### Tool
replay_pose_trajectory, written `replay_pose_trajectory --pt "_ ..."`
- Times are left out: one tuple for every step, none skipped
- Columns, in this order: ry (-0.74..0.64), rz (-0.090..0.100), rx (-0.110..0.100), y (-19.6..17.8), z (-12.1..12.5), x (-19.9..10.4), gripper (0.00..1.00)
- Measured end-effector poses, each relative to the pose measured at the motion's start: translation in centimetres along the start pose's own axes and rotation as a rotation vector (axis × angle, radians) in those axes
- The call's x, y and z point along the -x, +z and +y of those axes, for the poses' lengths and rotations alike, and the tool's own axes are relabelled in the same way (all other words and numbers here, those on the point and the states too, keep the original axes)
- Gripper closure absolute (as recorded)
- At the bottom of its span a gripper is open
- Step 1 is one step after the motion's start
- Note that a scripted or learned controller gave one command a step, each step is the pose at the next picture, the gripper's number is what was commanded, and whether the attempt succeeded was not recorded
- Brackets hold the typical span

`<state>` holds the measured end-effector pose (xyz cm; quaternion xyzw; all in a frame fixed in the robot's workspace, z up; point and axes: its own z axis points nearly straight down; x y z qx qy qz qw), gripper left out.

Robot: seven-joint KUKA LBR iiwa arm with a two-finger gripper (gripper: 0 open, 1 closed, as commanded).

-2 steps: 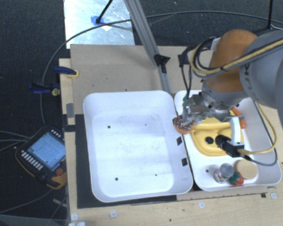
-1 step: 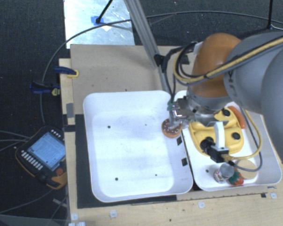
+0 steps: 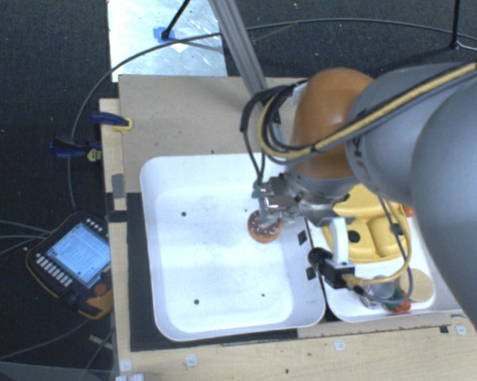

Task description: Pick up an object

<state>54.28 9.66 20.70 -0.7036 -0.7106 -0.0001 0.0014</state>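
Note:
A small round brown object [image 3: 265,230] with a speckled top lies in the left white bin [image 3: 194,259], close to that bin's right wall. My gripper [image 3: 266,208] hangs directly over it, its tip right at the object's upper edge. The wrist and the orange band hide the space behind it, so I cannot tell whether the object is touched or held.
The right bin [image 3: 421,304] holds a large yellow object [image 3: 374,233] and a small cluster of red and green items [image 3: 389,299] near its front. The arm's big grey body covers most of that bin. A teach pendant [image 3: 74,260] lies off the bench to the left.

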Motion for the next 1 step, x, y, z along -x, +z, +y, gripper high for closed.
replay_pose_trajectory --pt "0.006 -0.001 0.001 -0.03 0.07 0.32 0.00"
